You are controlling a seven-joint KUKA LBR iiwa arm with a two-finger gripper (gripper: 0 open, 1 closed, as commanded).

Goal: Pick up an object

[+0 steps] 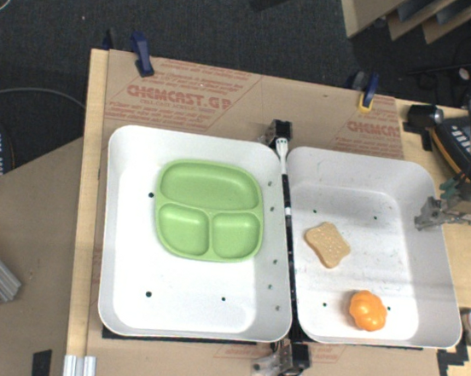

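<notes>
In the right bin [433, 252], a slice of bread [328, 244] toward the middle seam and an orange bell pepper [367, 311] nearer the front rim, both untouched. At the bin's far right rim, gripper [429, 217], state impossible to tell. Nothing lifted yet; whole pick remaining.

Both bins [120, 279] look like smooth white plastic with a soft sheen. The green tray [209, 211] is matt plastic. The toast [327, 244] has a rough, crumbly face; the orange [367, 311] looks glossy. The worktop [230, 96] is matt brown board, printed red.
</notes>
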